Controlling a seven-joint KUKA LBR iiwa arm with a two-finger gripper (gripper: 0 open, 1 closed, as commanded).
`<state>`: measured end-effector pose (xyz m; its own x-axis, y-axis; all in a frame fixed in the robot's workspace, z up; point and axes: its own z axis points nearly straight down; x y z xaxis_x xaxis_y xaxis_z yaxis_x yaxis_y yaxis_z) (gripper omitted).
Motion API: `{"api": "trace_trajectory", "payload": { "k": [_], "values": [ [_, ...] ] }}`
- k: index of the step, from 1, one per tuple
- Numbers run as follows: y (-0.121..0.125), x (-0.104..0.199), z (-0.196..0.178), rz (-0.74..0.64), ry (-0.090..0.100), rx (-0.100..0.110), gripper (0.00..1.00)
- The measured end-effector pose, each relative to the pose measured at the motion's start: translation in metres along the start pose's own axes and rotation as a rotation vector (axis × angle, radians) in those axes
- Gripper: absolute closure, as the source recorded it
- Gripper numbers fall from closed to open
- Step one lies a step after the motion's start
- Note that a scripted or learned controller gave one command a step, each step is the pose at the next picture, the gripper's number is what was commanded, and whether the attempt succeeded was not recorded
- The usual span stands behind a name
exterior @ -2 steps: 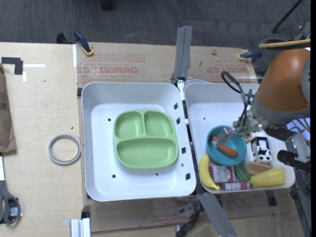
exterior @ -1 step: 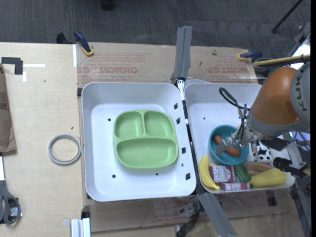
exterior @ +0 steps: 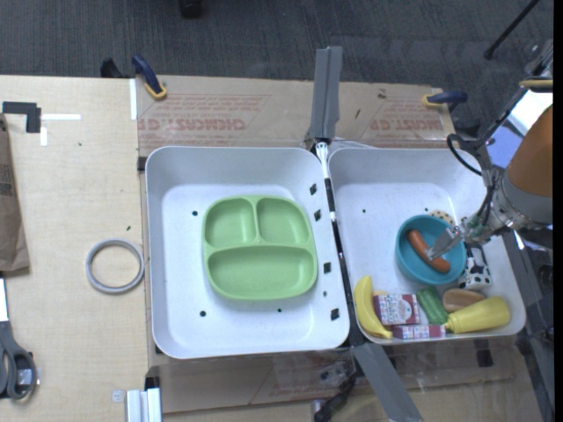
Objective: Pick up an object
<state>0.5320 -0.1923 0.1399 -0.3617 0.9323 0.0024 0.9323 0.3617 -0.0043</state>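
Fingers point(exterior: 448, 243), whose spread cannot be told, are poised over the sausage point(exterior: 421, 246) in the bowl point(exterior: 410, 260), where it could be rolled aside by a glancing pinch.

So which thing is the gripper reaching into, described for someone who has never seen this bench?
Start at the right-hand white bin, the one crowded with toy food. Along its right side, above the row with the banana and the yellow bottle, sits a blue bowl with the gripper over it. It is the only blue, round dish there, and an orange sausage-like piece lies inside.
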Motion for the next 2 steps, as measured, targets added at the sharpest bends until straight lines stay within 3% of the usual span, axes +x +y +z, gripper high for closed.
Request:
{"api": "trace_trajectory", "payload": {
  "k": [1,2],
  "values": [
    [0.0082,0.0194,0.0392,-0.047,-0.001,-0.002,0.0],
    [0.0089,0.018,0.0295,-0.045,0.001,-0.002,1.0]
  ]
}}
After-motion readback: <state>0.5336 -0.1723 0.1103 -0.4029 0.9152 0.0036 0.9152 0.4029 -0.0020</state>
